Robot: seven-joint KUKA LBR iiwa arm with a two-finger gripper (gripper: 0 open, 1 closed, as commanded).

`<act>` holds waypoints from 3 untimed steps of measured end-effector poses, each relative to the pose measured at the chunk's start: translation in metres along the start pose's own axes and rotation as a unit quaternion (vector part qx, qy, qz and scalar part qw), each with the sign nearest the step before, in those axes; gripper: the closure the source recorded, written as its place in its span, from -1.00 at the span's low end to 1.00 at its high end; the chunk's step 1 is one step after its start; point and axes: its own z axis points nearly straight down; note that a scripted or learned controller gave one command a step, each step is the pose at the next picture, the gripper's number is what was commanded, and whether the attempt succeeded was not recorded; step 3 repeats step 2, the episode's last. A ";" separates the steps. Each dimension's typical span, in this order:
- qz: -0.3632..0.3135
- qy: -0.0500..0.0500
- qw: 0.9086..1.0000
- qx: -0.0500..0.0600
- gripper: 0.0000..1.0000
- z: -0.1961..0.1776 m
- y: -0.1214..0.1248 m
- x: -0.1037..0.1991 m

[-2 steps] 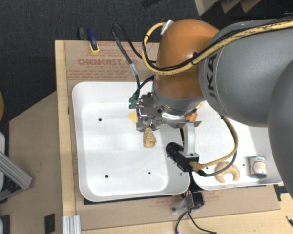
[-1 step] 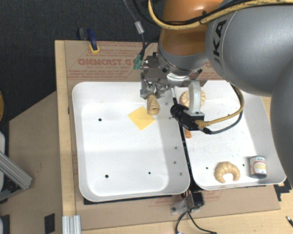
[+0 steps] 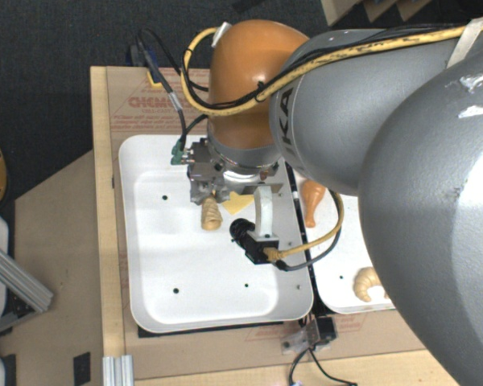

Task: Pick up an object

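One small tan cork-like piece (image 3: pixel 211 214) lies in the left bin (image 3: pixel 153 296), just below the hand (image 3: pixel 212 190).
It looks light, stiff and rounded, so it may roll; grip across its narrow sides. Whether the hand is released or clenched, I cannot tell.

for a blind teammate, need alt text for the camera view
A grey arm with an orange band reaches down into the left white bin, its gripper just above a small tan object. A croissant-like piece lies in the right bin.
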 end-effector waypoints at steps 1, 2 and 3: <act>0.007 -0.001 1.000 -0.008 1.00 -0.063 0.005 -0.093; 0.003 0.002 1.000 -0.014 1.00 -0.210 -0.038 -0.118; 0.003 0.002 1.000 -0.014 1.00 -0.210 -0.038 -0.118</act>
